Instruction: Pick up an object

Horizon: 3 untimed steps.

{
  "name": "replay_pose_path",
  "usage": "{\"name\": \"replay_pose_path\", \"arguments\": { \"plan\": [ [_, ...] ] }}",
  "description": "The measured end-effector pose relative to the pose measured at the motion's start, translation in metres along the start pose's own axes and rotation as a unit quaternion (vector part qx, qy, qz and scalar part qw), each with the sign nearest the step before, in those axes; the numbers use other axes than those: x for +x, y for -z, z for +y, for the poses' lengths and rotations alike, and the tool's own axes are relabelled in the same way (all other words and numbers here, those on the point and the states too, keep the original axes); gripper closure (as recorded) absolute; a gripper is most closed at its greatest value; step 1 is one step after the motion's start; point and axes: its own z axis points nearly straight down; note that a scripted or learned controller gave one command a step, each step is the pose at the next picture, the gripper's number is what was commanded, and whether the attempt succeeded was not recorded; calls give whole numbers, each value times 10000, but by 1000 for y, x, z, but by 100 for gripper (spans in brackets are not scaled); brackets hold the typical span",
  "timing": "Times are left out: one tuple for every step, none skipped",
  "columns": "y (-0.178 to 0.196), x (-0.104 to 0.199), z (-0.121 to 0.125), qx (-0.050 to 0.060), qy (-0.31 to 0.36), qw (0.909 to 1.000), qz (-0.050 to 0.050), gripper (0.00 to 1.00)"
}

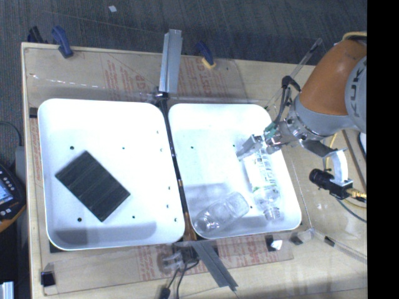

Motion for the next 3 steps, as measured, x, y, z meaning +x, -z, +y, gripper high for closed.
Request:
{"name": "replay_pose_path", "arguments": {
  "plan": [
    [-23,-2,20,-10,262,9997,-5,0],
    [-20,-2,8,11,-87,10000,10,0],
    [-44,-5,29,-8,-468,9989,-7,0]
  ]
}}
